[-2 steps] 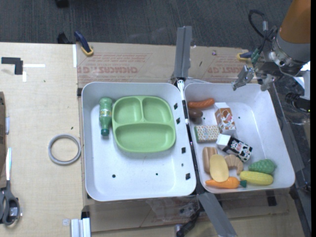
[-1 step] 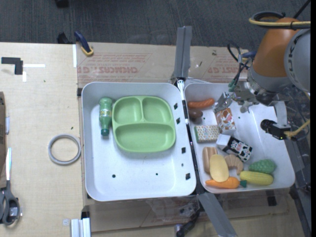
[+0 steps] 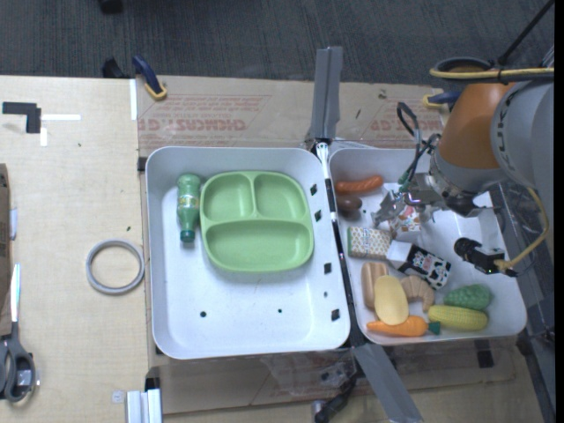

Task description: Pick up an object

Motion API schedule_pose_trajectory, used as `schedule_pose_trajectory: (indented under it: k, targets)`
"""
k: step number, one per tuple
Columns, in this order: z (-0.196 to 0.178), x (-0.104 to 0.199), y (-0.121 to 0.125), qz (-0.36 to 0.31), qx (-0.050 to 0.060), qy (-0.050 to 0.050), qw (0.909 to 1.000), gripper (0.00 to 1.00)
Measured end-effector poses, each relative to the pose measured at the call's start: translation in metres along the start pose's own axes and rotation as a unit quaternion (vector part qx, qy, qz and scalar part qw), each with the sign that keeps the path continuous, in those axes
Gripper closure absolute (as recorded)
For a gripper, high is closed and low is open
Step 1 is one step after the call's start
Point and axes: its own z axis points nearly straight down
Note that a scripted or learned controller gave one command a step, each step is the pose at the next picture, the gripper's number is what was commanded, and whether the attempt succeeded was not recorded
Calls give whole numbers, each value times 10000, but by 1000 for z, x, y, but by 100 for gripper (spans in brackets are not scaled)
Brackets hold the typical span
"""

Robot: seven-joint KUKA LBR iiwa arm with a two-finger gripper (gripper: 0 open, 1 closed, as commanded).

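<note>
The right bin (image 3: 511, 324) holds several toy foods. A red sausage (image 3: 359, 184) and a brown piece (image 3: 351, 205) lie at its far left. A speckled cracker block (image 3: 368, 241) sits below them, and a black-and-white packet (image 3: 425, 265) lies beside it. Along the near wall are a pale potato shape (image 3: 390, 299), a carrot (image 3: 397, 328), a yellow corn cob (image 3: 456, 317) and a green vegetable (image 3: 470, 296). My gripper (image 3: 398, 210) hangs low in this bin, just right of the brown piece and above the cracker block. I see nothing clearly held in it.
In the left bin (image 3: 247, 324) a green divided plate (image 3: 257, 221) lies with a green bottle (image 3: 188, 205) on its left. A grey ring (image 3: 115, 265) and scissors (image 3: 18, 364) rest on the bench at left. The divider (image 3: 328, 227) separates the bins.
</note>
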Motion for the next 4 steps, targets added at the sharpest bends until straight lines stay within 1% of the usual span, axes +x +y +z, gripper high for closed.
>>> schedule_pose_trajectory:
  k: [1, 2, 3, 4]
  targets:
    - [-9, -2, 0, 23, 2, -2, 10000, 100]
    - [-21, 18, -20, 564, 8, 5, 9984, 100]
    - [-124, 63, -7, 669, -6, -3, 9978, 100]
    - [-208, 63, 55, -219, -5, -11, 9998, 100]
